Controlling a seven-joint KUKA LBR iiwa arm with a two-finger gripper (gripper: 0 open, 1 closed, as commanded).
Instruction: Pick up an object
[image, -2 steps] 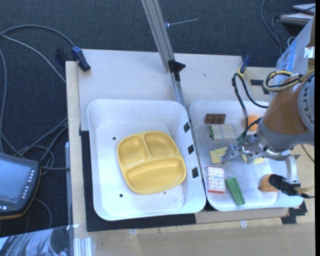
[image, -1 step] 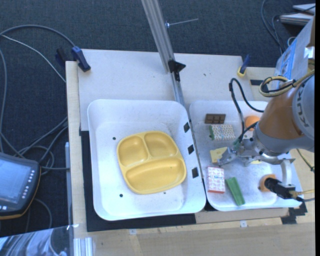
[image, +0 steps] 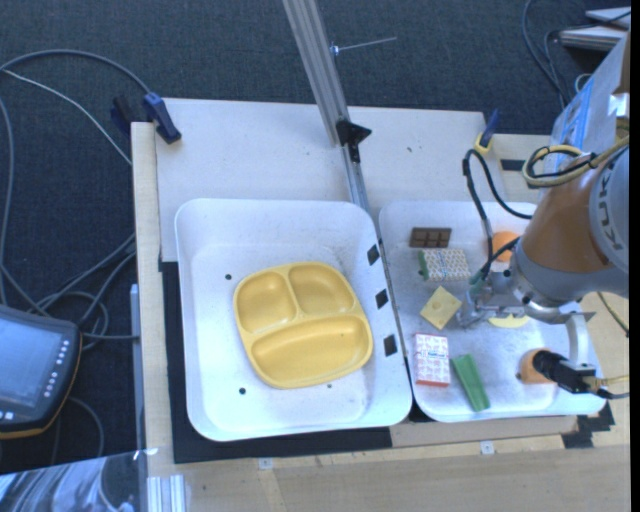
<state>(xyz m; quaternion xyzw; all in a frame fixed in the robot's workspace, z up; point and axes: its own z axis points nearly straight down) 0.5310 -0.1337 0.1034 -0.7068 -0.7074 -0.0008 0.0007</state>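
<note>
The right bin (image: 500, 405) holds several small objects. A brown chocolate bar (image: 430, 237) lies at the back, with a speckled block (image: 445, 264) just in front of it. A yellow block (image: 440, 307) sits mid-bin, and a red-and-white box (image: 432, 359) and a green block (image: 469, 382) lie near the front. My gripper (image: 478, 308) is low over the middle of this bin, just right of the yellow block. A yellow flat piece (image: 508, 321) peeks out from under the wrist. Nothing shows as lifted.
The left bin (image: 200, 300) carries a yellow divided plate (image: 302, 323). An orange ball (image: 503, 245) lies at the back right of the right bin, and another orange item (image: 535, 367) at the front right. A metal pole (image: 330, 70) rises behind the bins. Cables hang by the arm.
</note>
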